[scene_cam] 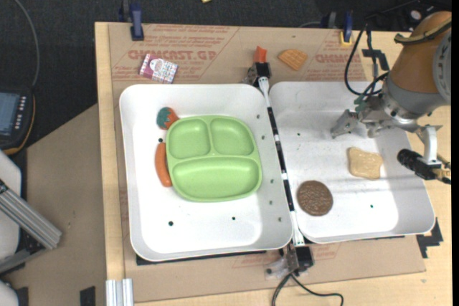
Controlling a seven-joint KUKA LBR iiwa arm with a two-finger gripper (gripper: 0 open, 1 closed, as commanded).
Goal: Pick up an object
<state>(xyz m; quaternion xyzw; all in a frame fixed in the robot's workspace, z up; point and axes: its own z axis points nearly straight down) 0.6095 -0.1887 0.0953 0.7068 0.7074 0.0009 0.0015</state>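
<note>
Gripper (pixel 356 122) near right bin's (pixel 401 222) far edge, above bread (pixel 365 163)

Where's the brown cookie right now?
The cookie lies in the right bin, near its front left corner, just below and left of the tan bread piece and close to the divider between the bins.
</note>
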